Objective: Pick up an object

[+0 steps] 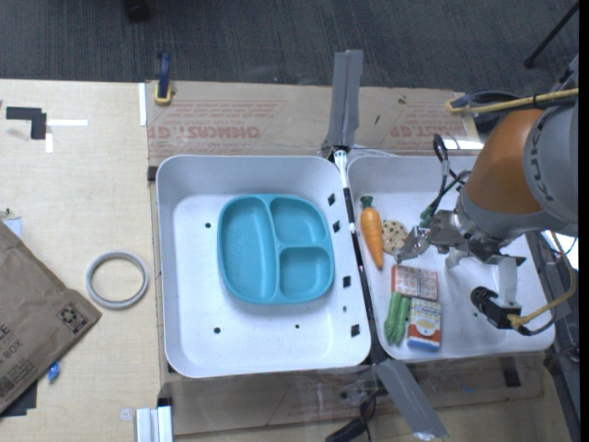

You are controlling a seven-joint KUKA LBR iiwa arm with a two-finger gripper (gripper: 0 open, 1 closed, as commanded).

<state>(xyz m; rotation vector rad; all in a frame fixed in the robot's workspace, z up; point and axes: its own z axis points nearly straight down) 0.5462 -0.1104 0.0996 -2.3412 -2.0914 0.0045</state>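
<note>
Carrot (371, 234) lies just left of the hand (414, 245).

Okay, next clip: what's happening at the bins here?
The KUKA arm reaches in over the right bin, with its gripper low above the items there. Just beside it lie a toy carrot, a cookie, a small red box, a green pea pod and a carton. Nothing appears lifted yet. The left bin holds a blue divided plate.
</note>
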